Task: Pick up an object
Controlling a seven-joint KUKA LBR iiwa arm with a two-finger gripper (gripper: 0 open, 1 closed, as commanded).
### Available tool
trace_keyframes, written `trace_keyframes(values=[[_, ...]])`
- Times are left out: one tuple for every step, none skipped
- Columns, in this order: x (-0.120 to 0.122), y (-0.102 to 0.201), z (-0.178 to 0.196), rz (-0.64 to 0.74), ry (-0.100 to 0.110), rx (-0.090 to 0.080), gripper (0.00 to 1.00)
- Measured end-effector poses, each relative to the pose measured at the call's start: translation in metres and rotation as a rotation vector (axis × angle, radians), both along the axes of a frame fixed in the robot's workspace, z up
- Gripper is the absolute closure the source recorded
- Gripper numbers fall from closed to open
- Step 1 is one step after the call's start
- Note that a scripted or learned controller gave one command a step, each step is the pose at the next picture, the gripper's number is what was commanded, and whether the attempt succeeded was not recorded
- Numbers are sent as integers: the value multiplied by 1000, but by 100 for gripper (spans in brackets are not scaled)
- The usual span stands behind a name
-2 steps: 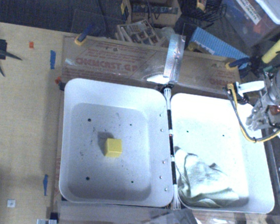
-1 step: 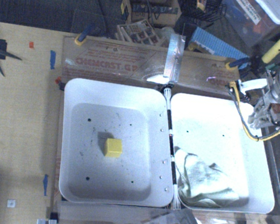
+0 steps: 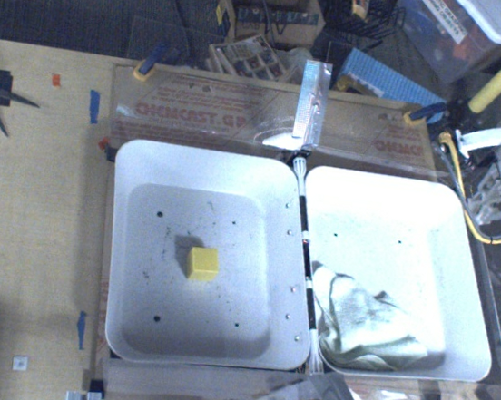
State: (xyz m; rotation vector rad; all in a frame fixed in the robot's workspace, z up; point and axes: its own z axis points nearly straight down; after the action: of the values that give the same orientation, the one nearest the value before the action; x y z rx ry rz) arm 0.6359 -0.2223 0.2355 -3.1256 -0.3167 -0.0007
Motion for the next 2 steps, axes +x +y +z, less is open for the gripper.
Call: trace_keyframes(values=[[21, 5, -15, 5, -1, -1, 100], [22, 5, -4, 9, -3, -3, 100]])
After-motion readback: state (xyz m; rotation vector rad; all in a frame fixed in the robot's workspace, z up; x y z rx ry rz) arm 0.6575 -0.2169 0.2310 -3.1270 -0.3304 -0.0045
